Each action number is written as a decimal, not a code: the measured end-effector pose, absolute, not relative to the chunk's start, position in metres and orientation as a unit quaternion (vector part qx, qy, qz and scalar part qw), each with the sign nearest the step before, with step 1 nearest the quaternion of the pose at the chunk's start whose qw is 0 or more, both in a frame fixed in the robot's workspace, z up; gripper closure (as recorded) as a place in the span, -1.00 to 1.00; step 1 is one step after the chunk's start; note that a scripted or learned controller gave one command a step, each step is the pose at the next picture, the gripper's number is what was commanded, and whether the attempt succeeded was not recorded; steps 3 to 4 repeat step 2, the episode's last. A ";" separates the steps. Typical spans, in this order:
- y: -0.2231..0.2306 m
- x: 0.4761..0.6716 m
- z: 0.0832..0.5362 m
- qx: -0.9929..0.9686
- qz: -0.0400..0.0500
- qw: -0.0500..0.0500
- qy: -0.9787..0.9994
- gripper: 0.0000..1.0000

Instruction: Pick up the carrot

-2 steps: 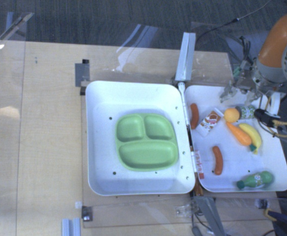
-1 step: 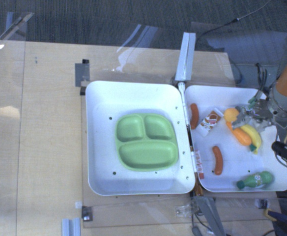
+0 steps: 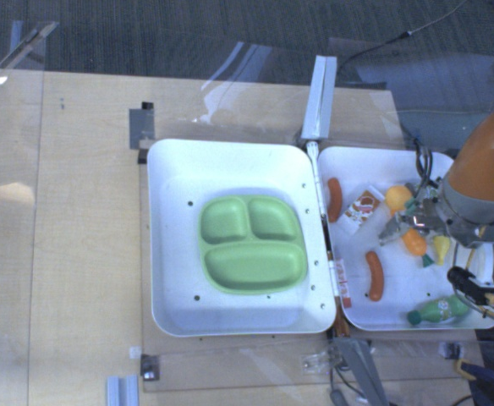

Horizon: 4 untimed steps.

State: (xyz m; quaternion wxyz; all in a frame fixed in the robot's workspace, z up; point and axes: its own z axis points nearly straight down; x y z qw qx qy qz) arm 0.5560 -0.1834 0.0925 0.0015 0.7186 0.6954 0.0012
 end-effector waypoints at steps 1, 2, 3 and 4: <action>-0.183 0.558 0.100 0.718 0.002 0.002 0.696 1.00; -0.177 0.558 0.213 0.628 0.001 0.002 0.779 1.00; -0.177 0.558 0.213 0.628 0.001 0.002 0.779 1.00; -0.177 0.558 0.213 0.628 0.001 0.002 0.779 1.00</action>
